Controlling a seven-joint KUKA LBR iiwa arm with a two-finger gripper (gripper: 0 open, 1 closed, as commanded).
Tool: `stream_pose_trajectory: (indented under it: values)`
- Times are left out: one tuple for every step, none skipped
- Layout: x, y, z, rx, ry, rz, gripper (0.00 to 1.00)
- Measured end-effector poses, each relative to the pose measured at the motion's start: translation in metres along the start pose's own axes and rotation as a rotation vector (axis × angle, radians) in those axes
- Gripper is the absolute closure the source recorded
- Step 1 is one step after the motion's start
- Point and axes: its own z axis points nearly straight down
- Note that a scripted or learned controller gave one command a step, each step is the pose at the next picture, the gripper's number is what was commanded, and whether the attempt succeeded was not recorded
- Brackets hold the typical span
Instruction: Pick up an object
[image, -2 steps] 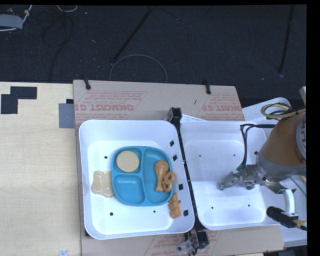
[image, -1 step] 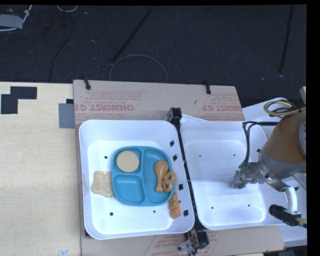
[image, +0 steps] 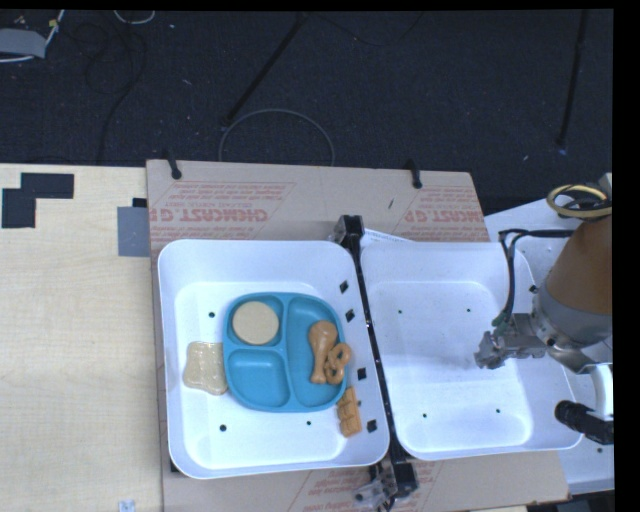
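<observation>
On my bench, the left bin (image: 262, 265) holds a blue divided tray (image: 283, 352) with a round cookie (image: 254, 323), a pretzel-like piece (image: 328, 352) lying lengthwise front to back; a pale biscuit (image: 206, 367) lies beside it. The gripper (image: 492, 350) hangs over the right bin (image: 450, 300); its jaw state I cannot tell.

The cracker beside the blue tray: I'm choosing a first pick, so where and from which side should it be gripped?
Probably across its two long edges, coming straight down. The cracker lies flat on the floor of the left bin, its right edge against the blue tray, so a sideways approach is blocked there. The tool is over the right bin.
</observation>
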Motion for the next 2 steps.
stream_pose_trajectory:
  values:
    - [0.005, 0.0, -0.062, -0.003, -0.001, -0.004, 1.0]
    - [0.004, 0.001, -0.072, 0.001, 0.0, -0.004, 1.0]
